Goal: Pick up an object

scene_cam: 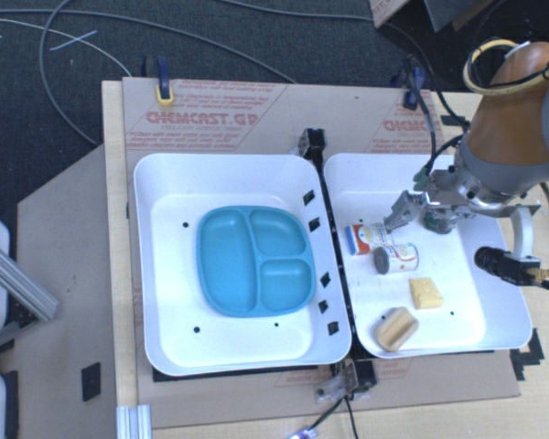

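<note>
Two white bins [165, 273] sit side by side; gripper [404, 214] hovers over a small bottle [384, 245], finger state impossible to tell.

The flat tan cardboard sheet [256, 108] beneath the bins carries red print reading "CHEMCAST GP", once behind each bin. Smaller print lines are illegible.

one fixed camera looks down slantwise on both white bins [156, 245] together.
</note>
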`<action>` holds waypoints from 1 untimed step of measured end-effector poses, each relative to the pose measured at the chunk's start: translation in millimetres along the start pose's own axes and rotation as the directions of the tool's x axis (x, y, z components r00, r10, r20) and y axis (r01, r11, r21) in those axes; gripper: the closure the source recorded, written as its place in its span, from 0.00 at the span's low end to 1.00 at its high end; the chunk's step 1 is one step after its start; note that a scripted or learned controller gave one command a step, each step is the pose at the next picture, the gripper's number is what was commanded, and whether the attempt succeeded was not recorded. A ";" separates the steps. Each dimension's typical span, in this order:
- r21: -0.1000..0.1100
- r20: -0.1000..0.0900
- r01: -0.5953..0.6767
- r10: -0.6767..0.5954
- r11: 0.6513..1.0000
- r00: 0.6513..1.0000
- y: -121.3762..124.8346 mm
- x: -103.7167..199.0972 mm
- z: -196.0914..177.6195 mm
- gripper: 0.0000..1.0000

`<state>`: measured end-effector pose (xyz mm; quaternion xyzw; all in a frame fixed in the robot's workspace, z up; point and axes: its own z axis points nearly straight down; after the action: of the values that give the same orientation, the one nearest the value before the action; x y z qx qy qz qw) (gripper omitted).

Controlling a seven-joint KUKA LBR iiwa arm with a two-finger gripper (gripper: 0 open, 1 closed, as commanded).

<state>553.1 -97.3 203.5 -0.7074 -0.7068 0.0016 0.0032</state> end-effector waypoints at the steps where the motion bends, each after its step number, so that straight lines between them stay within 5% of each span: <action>1: 0.001 0.000 0.001 -0.001 1.000 1.000 2.2 6.0 61.6 0.00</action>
<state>554.9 -91.1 141.9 -0.7070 -0.7072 0.0016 0.0034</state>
